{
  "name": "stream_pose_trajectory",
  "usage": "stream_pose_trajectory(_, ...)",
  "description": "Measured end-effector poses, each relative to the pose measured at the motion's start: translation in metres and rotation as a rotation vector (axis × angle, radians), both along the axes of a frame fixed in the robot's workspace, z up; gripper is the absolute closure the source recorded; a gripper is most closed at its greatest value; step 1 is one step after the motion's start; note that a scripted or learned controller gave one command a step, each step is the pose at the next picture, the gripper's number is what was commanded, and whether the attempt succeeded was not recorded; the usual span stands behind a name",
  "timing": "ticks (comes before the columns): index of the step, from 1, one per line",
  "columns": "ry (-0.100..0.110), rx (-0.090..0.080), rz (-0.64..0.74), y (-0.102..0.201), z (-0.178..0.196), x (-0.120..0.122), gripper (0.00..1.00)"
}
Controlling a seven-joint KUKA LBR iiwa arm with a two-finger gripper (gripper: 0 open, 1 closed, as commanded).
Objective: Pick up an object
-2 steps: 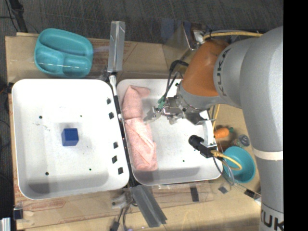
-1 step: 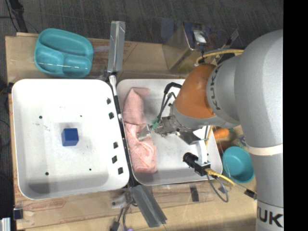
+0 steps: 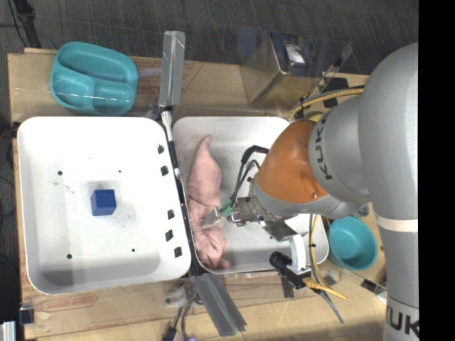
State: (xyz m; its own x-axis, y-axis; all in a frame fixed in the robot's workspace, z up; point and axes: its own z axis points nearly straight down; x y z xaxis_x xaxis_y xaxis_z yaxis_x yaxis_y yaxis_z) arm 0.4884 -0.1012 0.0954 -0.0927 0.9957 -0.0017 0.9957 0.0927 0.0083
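The grey arm (image 3: 384,126) is reaching in from the right, its orange band (image 3: 288,165) sitting just above the wrist. The wrist is bending downward and leftward, carrying the gripper (image 3: 219,215) low. The arm's bulk is hiding most of the gripper's body.

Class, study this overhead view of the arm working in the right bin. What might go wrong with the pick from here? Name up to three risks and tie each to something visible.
1. The gripper sits at the pink cloth, which is limp and bunched, so it may slip free or only partly lift.
2. The cloth lies against the right bin's left wall, so the fingers might catch the divider.
3. The blue cube lies alone in the left bin, an easier target left untried.
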Motion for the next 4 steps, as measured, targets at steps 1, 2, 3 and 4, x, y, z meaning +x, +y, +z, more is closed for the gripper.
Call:
stream_pose_trajectory(1,0.009,0.001,0.024,0.006,0.011,0.066,0.0)
stream_pose_trajectory(2,0.006,0.0,0.079,-0.009,-0.002,0.16,0.0)
stream_pose_trajectory(3,0.006,0.0,0.177,-0.005,-0.001,0.112,0.0)
stream_pose_trajectory(4,0.008,0.0,0.056,-0.003,-0.002,0.164,0.0)
